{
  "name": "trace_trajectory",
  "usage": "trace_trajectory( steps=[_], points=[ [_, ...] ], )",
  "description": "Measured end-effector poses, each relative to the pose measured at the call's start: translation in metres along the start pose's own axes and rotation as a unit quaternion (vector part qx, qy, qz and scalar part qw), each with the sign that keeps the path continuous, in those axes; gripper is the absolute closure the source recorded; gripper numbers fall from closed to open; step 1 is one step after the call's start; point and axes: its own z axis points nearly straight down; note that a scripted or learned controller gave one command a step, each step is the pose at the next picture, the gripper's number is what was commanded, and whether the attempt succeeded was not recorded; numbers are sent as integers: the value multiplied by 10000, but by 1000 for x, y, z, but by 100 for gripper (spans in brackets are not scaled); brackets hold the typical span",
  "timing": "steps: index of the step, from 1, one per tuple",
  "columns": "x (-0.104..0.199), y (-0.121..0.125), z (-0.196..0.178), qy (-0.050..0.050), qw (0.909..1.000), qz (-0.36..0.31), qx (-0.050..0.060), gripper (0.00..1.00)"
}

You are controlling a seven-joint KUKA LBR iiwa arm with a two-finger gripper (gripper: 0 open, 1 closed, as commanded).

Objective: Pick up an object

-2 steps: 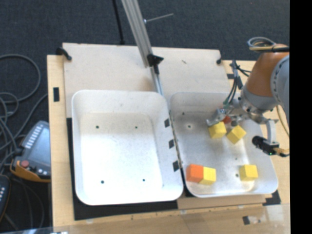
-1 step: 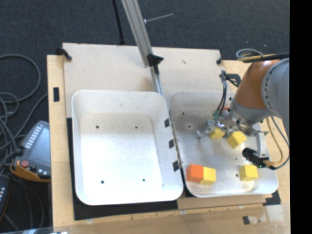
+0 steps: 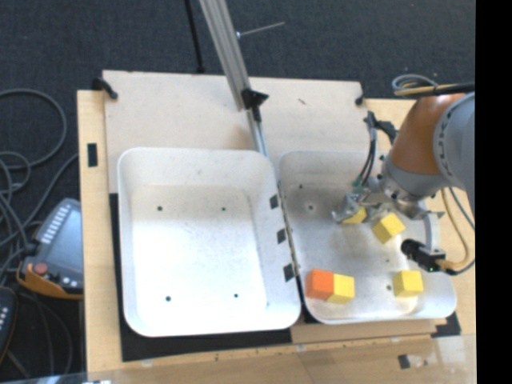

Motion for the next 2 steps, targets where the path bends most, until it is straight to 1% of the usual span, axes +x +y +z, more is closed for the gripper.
trace_trajectory(
  steps=[1,2],
  points=[
    [81,-13,-9,16,10000,-38,19,100],
    [153,-15,-94,16,10000,-49,-21,100]
  ],
)
